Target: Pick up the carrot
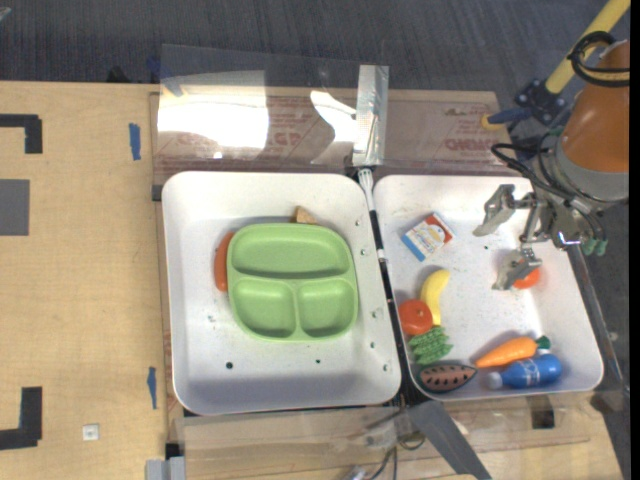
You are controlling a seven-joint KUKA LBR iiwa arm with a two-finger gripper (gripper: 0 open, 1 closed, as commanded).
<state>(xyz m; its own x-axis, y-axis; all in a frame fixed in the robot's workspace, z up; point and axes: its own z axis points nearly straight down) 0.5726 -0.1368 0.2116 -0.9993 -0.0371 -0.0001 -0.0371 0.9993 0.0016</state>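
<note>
Bench (70, 268), far left of gripper. 2 white bins side by side: left bin (190, 358) well left of gripper, right bin (470, 193) directly under it. Arm (598, 128) in from the right, orange band above the wrist, cables around it.

Gripper (510, 240) over the upper-right part of the right bin, clear of the carrot. Wide or narrow: cannot tell from this angle. Nothing visibly clamped.

Green tray (292, 280), 3 compartments, in the left bin, well left of gripper. Orange item (219, 265) poking out from under the tray's left edge, unclear what.

Carrot (512, 349) well below gripper in the view, near the front wall of the right bin, lying flat, green end pointing right. Touching or nearly touching the blue bottle (528, 372) just below it.

Watermelon slice (447, 376) below-left of gripper, left of the carrot. Banana (434, 292) left and slightly below. Tomato (416, 316) just below the banana. Green veg (431, 345) between tomato and watermelon slice. Small box (427, 235) left of gripper, about level. Small orange piece (528, 278) just beside the gripper's lower end; contact unclear.
</note>
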